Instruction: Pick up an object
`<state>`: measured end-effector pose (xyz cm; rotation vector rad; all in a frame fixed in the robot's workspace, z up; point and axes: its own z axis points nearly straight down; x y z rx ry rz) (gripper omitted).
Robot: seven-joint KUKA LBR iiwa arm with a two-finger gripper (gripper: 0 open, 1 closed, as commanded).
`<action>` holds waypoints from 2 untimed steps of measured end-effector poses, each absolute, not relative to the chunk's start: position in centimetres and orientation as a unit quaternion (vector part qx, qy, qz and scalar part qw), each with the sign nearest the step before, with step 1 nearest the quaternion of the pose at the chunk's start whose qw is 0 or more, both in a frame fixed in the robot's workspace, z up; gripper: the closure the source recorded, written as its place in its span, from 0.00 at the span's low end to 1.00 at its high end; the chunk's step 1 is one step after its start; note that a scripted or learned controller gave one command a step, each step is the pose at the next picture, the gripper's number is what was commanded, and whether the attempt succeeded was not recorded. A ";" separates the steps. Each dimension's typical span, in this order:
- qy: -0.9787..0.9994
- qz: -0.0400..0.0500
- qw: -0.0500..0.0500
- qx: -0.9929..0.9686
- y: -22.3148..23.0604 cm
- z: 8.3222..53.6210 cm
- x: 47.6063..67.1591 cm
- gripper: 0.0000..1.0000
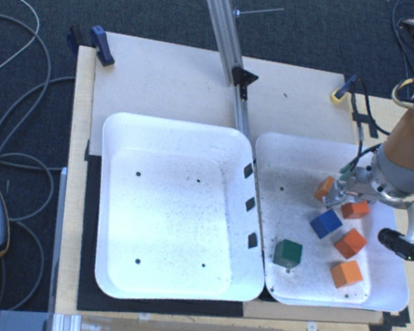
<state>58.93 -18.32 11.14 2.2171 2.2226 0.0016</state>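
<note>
Orange block (326, 189) at the upper left of the blue cube (326, 223), in the right bin (292, 158), close under the gripper (343, 189). Touching or just apart from the fingertips: hard to tell. Grip state unreadable from above, so no claim of a hold. Right of it, a second orange block (354, 210), just above the blue cube; below right of the blue cube, two more orange blocks (350, 242) (347, 273); lower left of it, a green cube (288, 253), well apart. Best handled by centring over one block alone, descending straight, closing squarely on flat faces, avoiding the neighbour beside it, then lifting slowly. Left bin (120, 133) beyond the green cube.
</note>
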 end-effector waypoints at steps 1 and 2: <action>0.708 0.000 0.001 0.706 -18.3 11.1 58.9 0.00; 0.707 -0.001 -0.003 0.707 -16.2 9.9 56.0 0.00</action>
